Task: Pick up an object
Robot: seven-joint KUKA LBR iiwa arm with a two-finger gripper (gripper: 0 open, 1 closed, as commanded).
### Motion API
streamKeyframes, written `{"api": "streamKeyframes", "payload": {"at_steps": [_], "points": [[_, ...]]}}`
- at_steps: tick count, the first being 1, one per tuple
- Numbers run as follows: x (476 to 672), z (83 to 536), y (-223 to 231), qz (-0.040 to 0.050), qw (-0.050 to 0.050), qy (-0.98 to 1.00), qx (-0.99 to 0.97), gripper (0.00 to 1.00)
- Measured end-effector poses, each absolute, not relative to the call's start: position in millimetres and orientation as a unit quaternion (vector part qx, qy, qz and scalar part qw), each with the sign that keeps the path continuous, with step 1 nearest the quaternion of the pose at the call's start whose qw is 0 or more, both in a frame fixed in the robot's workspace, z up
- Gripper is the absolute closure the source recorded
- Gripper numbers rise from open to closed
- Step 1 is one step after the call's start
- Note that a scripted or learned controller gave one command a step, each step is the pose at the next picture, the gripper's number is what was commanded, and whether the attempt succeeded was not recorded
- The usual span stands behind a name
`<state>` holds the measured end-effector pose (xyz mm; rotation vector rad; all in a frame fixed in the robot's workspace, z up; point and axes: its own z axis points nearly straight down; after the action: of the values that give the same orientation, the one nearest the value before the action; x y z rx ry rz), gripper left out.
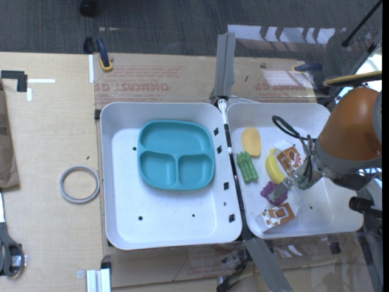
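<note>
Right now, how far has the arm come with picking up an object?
Done: the arm has reached into the right bin, and its gripper is low over the purple item, beside the yellow banana. In hand: nothing visibly lifted; every item seems to lie on the bin floor. Left: closing on one item and raising it. The teal plate sits in the left bin.

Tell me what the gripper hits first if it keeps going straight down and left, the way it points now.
Most likely the purple toy: the gripper hangs right beside it in the right bin, though depth is hard to judge from above.
</note>
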<state>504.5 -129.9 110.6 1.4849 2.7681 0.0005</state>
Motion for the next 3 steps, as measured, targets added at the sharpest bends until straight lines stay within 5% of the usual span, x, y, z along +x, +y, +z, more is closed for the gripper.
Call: {"api": "streamKeyframes", "payload": {"at_steps": [1, 2, 3], "points": [[518.7, 103.2, -117.3, 0.0018, 0.011, 0.87, 0.493, 0.0], [513.7, 101.1, -114.0, 0.0004, 0.0, 0.87, 0.493, 1.0], [513.7, 101.1, -113.9, 0.0003, 0.0, 0.87, 0.493, 0.0]]}}
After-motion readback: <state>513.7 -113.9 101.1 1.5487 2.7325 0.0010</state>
